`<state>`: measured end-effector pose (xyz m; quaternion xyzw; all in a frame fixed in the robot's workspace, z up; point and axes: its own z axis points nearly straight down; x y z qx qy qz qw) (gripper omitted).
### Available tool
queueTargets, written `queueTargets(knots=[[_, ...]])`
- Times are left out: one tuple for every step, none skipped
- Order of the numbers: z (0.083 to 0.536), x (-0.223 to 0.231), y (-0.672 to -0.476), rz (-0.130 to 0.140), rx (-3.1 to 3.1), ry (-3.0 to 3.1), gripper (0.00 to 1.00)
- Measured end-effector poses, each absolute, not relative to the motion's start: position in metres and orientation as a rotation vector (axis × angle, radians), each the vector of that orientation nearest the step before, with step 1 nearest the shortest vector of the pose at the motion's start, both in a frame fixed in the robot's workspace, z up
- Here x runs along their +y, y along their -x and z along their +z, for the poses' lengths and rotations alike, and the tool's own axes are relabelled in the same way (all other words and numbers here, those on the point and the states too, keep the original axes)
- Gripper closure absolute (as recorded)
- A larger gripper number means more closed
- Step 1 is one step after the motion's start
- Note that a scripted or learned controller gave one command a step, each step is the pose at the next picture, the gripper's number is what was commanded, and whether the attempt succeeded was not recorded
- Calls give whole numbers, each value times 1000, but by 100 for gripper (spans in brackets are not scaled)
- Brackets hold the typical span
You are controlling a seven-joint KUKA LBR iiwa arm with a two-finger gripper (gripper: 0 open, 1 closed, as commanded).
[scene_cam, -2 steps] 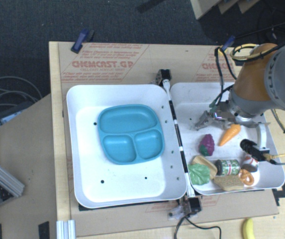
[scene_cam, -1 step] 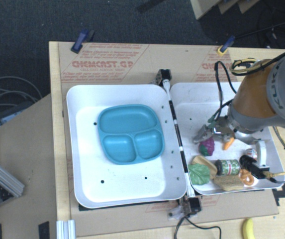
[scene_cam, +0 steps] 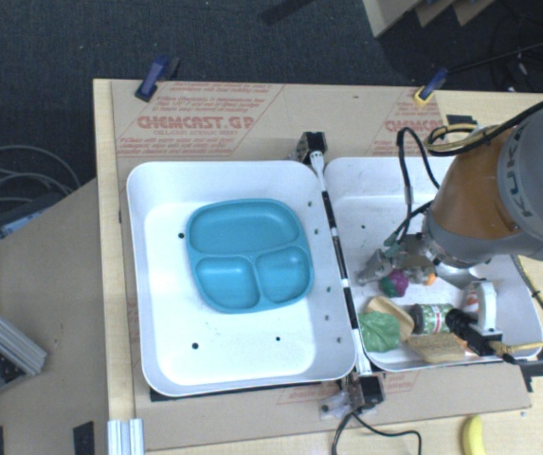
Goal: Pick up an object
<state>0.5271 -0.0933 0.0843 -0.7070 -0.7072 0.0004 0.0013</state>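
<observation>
My gripper (scene_cam: 394,262) hangs low in the right bin (scene_cam: 366,192), at its middle left. A small purple object (scene_cam: 399,282) lies right under it, and I cannot tell whether the two touch. In front of it lie a green leafy piece (scene_cam: 379,332), a small bottle with a green and red label (scene_cam: 431,318), a tan flat piece (scene_cam: 436,350) and a white and red item (scene_cam: 487,303). The grey arm with its orange band (scene_cam: 475,192) covers the bin's right half.
A blue three-compartment plate (scene_cam: 249,254) lies in the left bin (scene_cam: 157,282). A black divider rail (scene_cam: 335,245) runs between the bins. Cables (scene_cam: 413,159) loop over the right bin's back. A yellow object (scene_cam: 473,436) lies on the bench front right.
</observation>
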Motion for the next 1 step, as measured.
queueTargets(knots=[[94, -93, -527, 0, -2220, 2221, 100]])
